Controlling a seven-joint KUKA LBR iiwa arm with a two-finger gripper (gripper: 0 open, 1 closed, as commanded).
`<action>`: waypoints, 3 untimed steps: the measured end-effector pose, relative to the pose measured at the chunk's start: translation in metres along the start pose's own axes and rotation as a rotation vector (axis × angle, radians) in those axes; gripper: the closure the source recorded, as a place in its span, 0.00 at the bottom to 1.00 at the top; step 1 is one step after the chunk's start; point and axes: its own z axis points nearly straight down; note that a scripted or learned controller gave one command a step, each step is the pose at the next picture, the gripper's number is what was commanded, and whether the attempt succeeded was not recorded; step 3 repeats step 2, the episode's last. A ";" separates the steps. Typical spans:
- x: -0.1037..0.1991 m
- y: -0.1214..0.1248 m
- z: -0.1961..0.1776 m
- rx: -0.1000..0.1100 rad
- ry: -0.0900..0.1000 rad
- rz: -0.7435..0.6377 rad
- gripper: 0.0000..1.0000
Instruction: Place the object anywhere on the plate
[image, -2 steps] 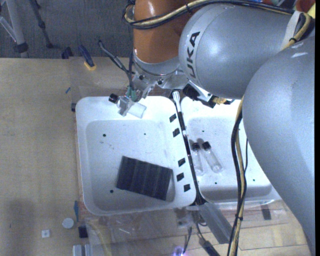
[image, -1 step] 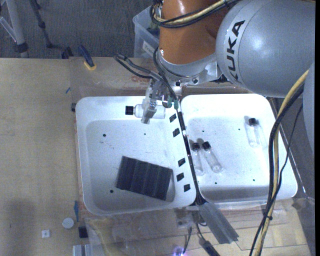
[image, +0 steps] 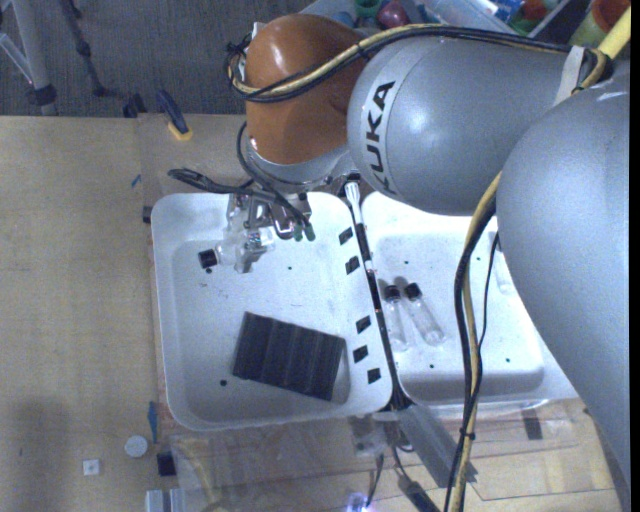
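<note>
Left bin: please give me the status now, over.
Gripper low over the left bin, upper part. Small black object on the bin floor just beside it, not held. Dark ribbed plate lies nearer the front, bare. Nothing between them.

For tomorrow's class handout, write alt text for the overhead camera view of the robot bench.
A grey robot arm reaches in from the right, its gripper over the back of the left white bin. That bin holds a dark ribbed plate and a small black block; the right bin holds two clear tubes.
</note>
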 end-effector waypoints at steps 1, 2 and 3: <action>-0.022 0.001 -0.076 0.000 -0.006 0.546 1.00; 0.007 0.000 -0.131 0.000 -0.006 0.276 1.00; 0.007 0.000 -0.131 0.000 -0.006 0.276 1.00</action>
